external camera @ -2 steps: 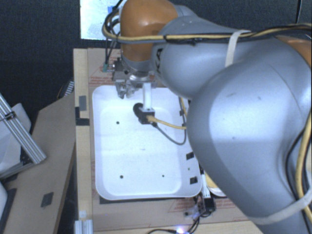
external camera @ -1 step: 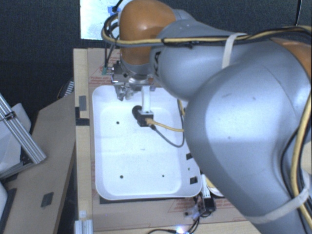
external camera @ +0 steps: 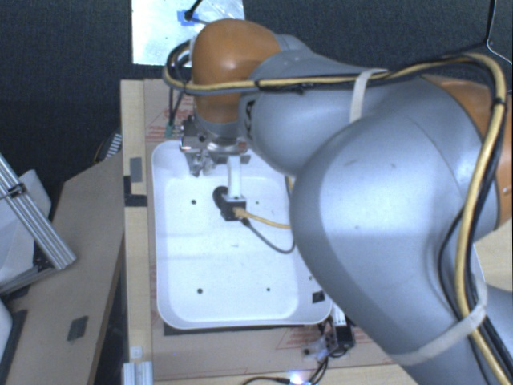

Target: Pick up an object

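My gripper hangs over the far part of the left white bin, just below the arm's orange band. A small black piece sits right under the gripper, low over the bin floor. I cannot tell whether it is a loose object or part of the tool. A yellow cable and a thin dark cable run from it to the right, under the arm. The bin floor shows a few small dark dots.
The big grey arm covers the whole right side of the view, including the right bin. A metal rail lies left of the bench. A silvery sheet lies beyond the bin's far end.
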`<state>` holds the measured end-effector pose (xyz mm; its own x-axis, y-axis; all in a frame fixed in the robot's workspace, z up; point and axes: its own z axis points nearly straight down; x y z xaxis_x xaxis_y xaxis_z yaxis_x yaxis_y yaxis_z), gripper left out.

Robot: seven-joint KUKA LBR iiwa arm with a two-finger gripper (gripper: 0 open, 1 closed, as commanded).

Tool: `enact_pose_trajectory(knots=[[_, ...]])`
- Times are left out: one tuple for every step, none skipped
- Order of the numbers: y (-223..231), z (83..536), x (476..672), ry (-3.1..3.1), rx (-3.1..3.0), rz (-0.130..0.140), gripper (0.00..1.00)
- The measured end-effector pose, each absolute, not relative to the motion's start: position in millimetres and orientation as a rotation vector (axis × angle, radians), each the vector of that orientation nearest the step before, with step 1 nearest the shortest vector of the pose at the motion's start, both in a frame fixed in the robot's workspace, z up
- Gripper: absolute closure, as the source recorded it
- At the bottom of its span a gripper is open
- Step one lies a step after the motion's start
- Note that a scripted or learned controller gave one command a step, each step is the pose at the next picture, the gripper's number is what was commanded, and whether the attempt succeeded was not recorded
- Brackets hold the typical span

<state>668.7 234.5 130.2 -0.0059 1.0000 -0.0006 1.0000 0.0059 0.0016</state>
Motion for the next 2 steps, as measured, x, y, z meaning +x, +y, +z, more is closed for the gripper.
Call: enact_pose_trajectory(knots=[[234.2,82.7,668.3,2.228,2.214,-0.002,1.00],[189.7,225.8,669.6,2.218,2.220,0.008,1.00]])
